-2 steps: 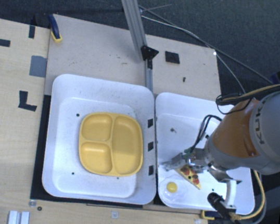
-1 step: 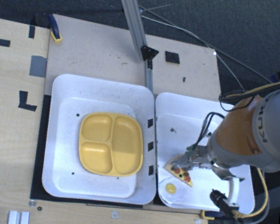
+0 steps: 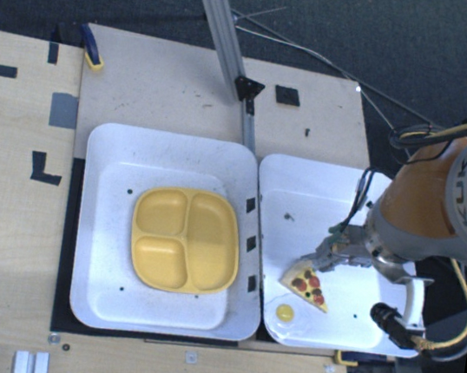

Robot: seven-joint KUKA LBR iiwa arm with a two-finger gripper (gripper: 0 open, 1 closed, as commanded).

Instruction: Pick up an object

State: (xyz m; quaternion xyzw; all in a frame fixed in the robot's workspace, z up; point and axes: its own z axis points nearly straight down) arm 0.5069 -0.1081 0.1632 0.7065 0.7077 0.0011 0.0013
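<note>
Your gripper hangs low in the right bin, its tip right at the upper edge of the pizza slice, which lies flat on the bin floor just below and a little to the left of it. Whether the gripper is wide or narrow you cannot tell from here; the wrist and its cables cover that part, and nothing shows that the slice is held. The slice looks like a toy: probably light and stiff, thin, with a smooth top that may slip. Because it lies flat, you would likely do best to take it across the narrow width near the crust end, pressing down close to the bin floor, since a shallow bite may just push it along. Just beyond the slice, further below and to the left of the gripper, sits a small yellow round piece, close enough that a sliding slice could knock it. The wall between the two bins stands near on the gripper's left, so a push that way would pin the slice against it. Well off to the left, in the other bin, a yellow divided plate rests clear of your work and should not hinder you.
</note>
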